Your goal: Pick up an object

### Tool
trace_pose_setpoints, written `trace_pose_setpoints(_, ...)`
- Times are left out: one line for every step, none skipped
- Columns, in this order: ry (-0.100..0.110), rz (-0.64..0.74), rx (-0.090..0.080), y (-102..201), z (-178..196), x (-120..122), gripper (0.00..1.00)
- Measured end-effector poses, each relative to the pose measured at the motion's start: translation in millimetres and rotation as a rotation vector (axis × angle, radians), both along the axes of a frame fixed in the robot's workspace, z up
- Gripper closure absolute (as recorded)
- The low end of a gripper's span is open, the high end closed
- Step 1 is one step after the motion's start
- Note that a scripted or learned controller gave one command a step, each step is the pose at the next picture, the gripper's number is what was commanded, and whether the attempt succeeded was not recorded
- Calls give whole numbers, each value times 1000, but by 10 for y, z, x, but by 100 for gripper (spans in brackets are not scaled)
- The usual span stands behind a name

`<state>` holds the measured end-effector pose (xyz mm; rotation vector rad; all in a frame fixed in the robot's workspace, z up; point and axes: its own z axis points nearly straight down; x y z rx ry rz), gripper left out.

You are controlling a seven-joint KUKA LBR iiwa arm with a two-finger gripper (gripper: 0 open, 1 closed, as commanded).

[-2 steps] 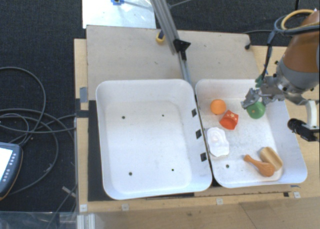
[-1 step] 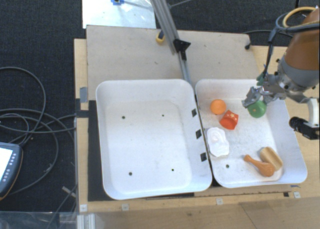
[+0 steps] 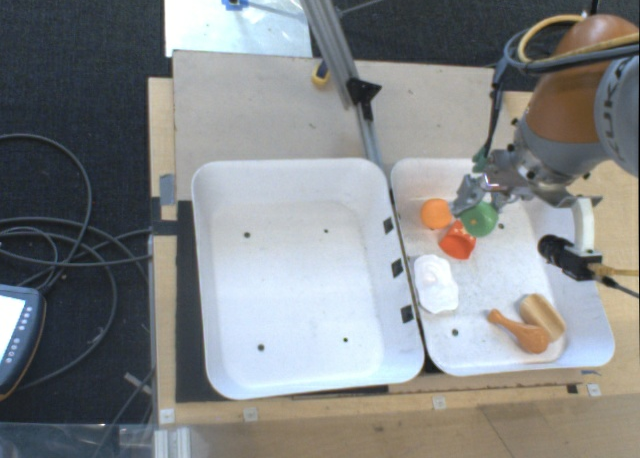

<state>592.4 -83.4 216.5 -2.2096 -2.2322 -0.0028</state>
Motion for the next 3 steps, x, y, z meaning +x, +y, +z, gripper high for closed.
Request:
trace_pose_setpoints(-1,1,0,511,-45,88,100)
trace_pose_setpoints(-2,1,1,1102,72,184,100)
trace_pose_setpoints(-1,0,1,1615,37,209,100)
